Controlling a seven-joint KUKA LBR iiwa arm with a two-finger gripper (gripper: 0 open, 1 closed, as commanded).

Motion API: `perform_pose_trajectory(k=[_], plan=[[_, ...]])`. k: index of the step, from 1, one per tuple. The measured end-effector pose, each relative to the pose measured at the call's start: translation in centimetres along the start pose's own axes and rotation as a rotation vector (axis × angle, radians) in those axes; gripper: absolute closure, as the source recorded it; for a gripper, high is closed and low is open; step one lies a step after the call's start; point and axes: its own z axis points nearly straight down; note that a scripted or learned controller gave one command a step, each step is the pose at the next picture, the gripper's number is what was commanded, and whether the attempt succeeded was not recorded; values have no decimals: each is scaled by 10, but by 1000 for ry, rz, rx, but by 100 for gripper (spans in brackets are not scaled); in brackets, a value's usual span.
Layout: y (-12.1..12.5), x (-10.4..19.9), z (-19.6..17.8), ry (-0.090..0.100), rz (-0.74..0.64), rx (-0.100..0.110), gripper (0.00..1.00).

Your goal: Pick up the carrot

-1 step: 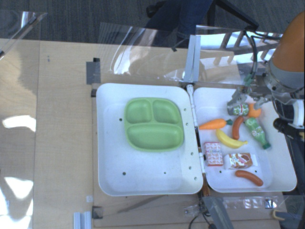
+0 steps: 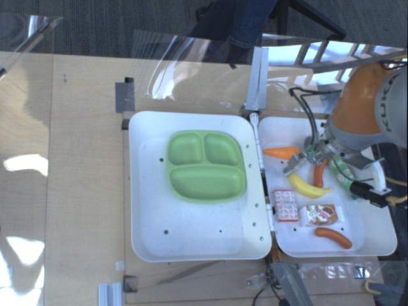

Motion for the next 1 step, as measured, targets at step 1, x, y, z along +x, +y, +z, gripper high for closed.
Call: perform_pose_trajectory(k=[1], plan=[[36, -1, 11, -2, -6, -3, 0]])
